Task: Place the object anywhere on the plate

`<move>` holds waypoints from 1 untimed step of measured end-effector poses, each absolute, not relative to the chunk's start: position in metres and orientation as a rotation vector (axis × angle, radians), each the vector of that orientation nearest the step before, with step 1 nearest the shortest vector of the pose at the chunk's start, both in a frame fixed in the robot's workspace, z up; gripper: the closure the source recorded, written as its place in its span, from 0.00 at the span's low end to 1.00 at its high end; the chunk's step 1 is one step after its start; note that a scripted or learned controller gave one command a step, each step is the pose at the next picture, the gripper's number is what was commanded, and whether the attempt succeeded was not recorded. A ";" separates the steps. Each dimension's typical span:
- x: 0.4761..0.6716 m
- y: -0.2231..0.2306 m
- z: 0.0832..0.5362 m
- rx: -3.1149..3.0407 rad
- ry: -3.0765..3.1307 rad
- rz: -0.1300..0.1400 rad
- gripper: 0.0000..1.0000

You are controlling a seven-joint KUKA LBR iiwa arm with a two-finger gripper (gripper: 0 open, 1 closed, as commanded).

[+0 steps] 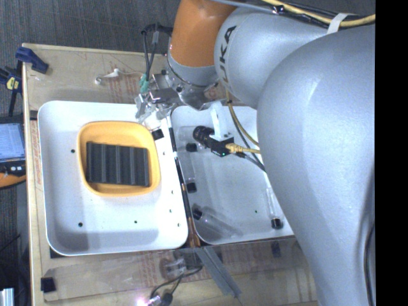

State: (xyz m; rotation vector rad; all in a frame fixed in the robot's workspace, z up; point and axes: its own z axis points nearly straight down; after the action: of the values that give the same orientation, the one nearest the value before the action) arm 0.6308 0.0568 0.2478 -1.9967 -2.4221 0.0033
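Overhead, arm (pixel 299 107) bent low, end effector (pixel 148 110) near plate (pixel 89 136), grip state unclear.

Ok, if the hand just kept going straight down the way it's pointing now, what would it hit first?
Most likely the upper right rim of the yellow plate in the left bin, since the hand hangs just above that corner. Depth is unclear, so it could instead meet the bin floor beside the plate.

Left bin (pixel 64 228) holds a yellow plate (pixel 118 132) with a dark ribbed object (pixel 118 164) lying on it. The claw (pixel 150 107) sits at the plate's upper right corner, near the divide between bins. Right bin (pixel 223 196) contains a clear tube-like item (pixel 213 220). The grey arm (pixel 306 107) covers the view's right. Wooden bench (pixel 83 65) beneath.
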 end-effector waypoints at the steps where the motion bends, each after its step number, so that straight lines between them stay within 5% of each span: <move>1: 0.631 0.056 0.248 -1.997 -2.422 0.003 0.00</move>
State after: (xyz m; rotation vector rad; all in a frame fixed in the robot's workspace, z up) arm 0.6309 0.0563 0.2480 -1.9973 -2.4217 0.0031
